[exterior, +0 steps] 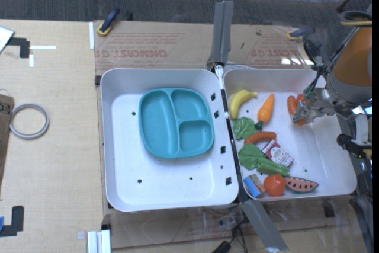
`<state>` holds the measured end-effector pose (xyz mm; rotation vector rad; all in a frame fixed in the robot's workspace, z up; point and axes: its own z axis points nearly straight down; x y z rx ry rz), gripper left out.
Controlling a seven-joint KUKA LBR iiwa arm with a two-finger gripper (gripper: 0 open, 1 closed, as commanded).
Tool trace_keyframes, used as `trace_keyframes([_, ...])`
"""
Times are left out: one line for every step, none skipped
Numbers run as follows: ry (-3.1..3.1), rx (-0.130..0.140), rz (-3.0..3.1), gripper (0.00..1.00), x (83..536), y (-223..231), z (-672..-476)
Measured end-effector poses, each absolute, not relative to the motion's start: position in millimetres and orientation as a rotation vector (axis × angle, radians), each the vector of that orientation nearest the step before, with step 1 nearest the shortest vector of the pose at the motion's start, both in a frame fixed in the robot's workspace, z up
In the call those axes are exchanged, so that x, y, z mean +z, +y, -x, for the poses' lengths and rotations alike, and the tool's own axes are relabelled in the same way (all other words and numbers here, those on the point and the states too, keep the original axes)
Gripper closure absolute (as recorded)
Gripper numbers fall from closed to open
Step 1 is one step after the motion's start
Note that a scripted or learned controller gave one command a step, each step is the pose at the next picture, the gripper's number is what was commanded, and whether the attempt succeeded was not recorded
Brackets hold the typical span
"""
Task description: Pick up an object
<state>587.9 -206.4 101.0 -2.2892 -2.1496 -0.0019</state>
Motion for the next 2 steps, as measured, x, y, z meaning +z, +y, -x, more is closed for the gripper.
trace_keyframes([-2.069, 0.002, 2.366, 1.00, 210.2, -165.3, -621.4])
trace_keyframes([-1.829, 0.005, 2.552, 1.00, 168.0, -173.5, -620.9])
